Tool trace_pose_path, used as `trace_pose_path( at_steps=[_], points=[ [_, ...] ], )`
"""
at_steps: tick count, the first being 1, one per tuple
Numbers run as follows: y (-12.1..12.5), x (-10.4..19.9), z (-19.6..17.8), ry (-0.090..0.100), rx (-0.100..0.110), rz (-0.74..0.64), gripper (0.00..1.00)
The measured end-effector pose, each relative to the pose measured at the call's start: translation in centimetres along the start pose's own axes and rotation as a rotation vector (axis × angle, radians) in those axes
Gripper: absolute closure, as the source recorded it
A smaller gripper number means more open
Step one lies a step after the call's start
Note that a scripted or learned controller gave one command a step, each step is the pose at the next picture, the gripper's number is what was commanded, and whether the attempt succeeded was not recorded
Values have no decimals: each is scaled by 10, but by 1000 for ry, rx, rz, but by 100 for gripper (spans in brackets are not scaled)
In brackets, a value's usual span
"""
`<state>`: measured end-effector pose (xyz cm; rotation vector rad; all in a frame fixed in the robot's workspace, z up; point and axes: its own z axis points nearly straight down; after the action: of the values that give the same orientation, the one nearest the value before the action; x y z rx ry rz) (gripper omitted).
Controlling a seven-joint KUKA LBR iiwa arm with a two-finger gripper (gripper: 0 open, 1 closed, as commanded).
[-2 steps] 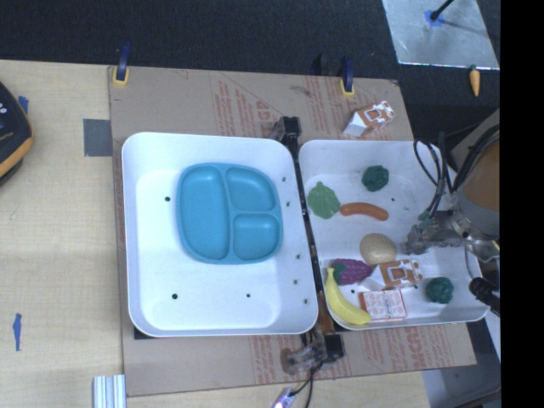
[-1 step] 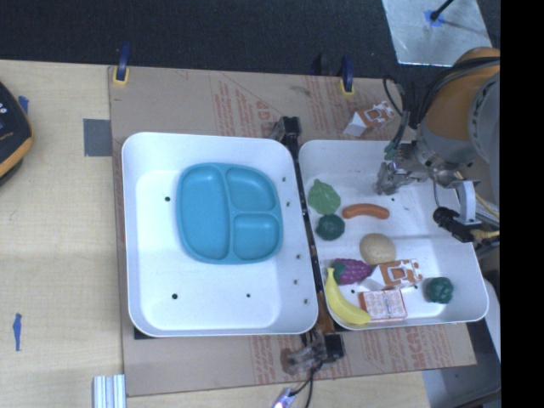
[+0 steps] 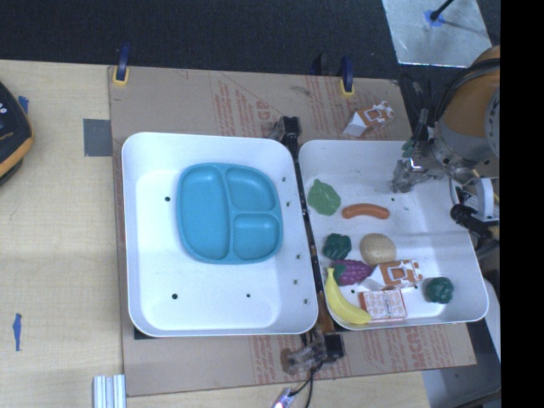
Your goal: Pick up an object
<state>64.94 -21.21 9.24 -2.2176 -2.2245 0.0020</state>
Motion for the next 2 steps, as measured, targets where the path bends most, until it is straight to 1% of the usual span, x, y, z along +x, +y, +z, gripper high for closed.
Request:
trace_pose_path(
  at_steps=[1,2],
  points=[
    [1,0,-11,-1,0,-4,100],
    [-13,106,-95,2,-1,-3,100]
  ],
)
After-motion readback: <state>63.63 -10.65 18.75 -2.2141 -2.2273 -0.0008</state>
